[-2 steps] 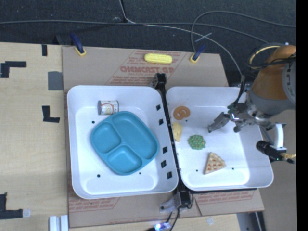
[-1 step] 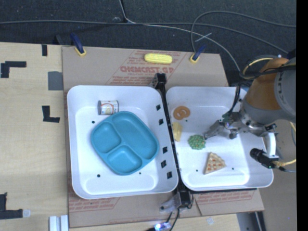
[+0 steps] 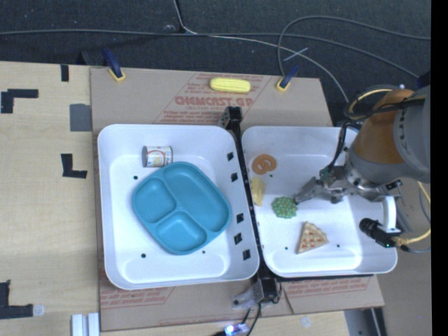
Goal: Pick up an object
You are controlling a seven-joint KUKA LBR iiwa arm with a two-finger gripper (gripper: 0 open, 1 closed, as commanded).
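My gripper [image 3: 302,197] is low in the right bin [image 3: 350,266], reaching in from the right. Its fingers come together to a narrow point and are shut with nothing between them. The tip lies right at the right edge of a green broccoli piece [image 3: 283,207]. An orange ring [image 3: 264,164] lies up and to the left of the gripper. A pale yellow piece [image 3: 257,191] rests against the bin's left wall. Just below the gripper lies a tan triangular slice [image 3: 311,237].
The left bin [image 3: 112,243] holds a blue divided plate [image 3: 180,207] and a small can [image 3: 157,156] on its side. A yellow corn cob [image 3: 229,85] lies on the cardboard behind the bins. Cables trail over the dark floor at the back.
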